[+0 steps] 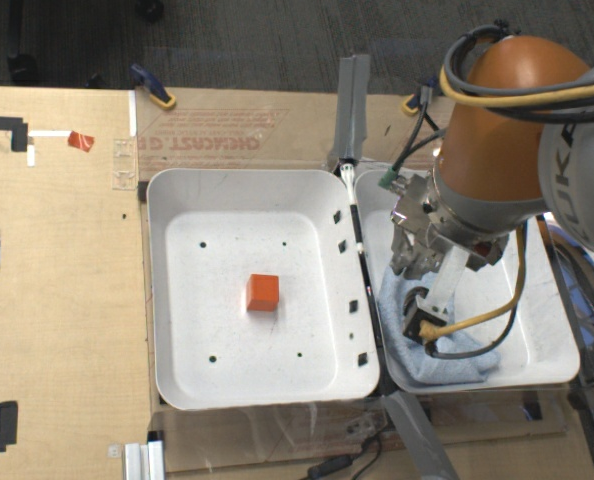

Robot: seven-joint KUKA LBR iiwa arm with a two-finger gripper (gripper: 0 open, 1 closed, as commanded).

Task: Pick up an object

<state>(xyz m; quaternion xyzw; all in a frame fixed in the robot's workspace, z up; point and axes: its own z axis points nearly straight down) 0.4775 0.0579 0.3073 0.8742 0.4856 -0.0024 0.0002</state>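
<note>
Small orange cube [263, 293], matte and square-edged, lies near the middle of the smooth left bin [159, 268]. The claw [425, 273] hangs over the right bin [557, 343], above a crumpled pale-blue cloth [462, 360] at its front edge. Whether the claw is open cannot be told.

Left bin [227, 353] and right bin [549, 320]: smooth white plastic. Cube [263, 293]: matt orange. Cloth [467, 364], lower right: soft grey-blue fabric. Counter [57, 298]: pale matt wood.
</note>
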